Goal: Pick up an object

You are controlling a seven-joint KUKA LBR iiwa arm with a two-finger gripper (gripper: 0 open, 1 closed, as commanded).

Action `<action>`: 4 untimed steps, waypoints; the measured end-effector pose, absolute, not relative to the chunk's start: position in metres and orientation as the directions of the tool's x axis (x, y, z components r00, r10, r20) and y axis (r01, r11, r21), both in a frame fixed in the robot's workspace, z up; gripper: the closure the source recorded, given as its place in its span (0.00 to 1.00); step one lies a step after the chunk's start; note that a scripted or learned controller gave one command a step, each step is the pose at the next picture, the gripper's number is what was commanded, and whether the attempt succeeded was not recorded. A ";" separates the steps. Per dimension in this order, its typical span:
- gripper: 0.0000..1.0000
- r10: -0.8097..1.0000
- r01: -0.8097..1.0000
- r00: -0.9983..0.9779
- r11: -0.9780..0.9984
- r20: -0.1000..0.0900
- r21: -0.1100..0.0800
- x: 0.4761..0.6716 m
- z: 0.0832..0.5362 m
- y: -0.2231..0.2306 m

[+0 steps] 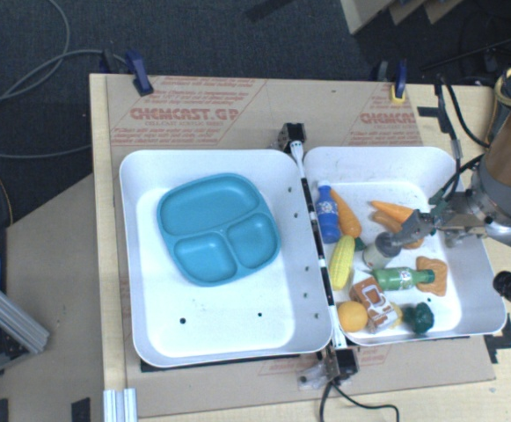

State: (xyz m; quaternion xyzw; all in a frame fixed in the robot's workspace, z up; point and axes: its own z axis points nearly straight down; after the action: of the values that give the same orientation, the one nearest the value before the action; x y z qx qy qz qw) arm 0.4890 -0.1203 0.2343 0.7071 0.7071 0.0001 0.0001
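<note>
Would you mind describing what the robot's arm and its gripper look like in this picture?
The arm enters from the right: a rounded grey body with a copper-orange band above the wrist and pale grey joint housing below it. Black cables loop beside it. The gripper is a slim assembly of dull grey metal, ending over the right bin.

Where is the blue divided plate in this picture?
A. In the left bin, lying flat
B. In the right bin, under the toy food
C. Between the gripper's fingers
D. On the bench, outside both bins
A: the blue divided plate lies flat on the floor of the left bin, apart from the toy food.
</note>
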 end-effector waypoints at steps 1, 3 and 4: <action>0.00 1.000 1.000 0.000 0.000 0.004 -0.010 0.477 0.123 -0.106; 0.00 1.000 1.000 0.000 0.000 -0.010 0.018 0.567 0.196 -0.192; 0.00 1.000 1.000 -0.003 0.003 0.003 -0.005 0.575 0.079 -0.159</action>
State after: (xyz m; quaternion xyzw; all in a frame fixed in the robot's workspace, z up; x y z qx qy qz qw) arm 0.5752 -0.1593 0.0790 0.7061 0.7081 -0.0008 -0.0028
